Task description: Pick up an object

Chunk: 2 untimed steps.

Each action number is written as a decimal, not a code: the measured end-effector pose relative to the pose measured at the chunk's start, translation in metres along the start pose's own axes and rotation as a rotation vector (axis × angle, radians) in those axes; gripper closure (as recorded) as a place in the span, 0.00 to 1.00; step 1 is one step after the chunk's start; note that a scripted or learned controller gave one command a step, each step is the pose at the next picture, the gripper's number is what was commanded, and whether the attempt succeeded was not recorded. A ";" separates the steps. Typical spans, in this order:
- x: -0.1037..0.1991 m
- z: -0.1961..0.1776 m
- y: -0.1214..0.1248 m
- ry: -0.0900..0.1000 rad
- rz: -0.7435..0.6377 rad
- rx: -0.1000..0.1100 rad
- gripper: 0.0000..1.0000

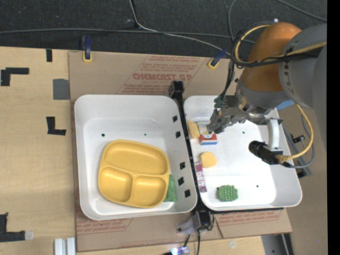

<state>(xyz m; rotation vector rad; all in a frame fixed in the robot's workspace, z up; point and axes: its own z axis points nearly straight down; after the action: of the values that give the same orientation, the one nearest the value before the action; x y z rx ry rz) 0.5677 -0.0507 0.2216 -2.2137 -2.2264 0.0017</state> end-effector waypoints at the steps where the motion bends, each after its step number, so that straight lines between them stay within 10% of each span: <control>1: 0.050 0.010 0.014 0.000 0.000 0.000 1.00; 2: 0.102 0.019 0.025 -0.001 0.000 0.000 1.00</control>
<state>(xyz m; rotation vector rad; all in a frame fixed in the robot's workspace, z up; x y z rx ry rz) 0.5918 0.0517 0.2031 -2.2142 -2.2271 0.0021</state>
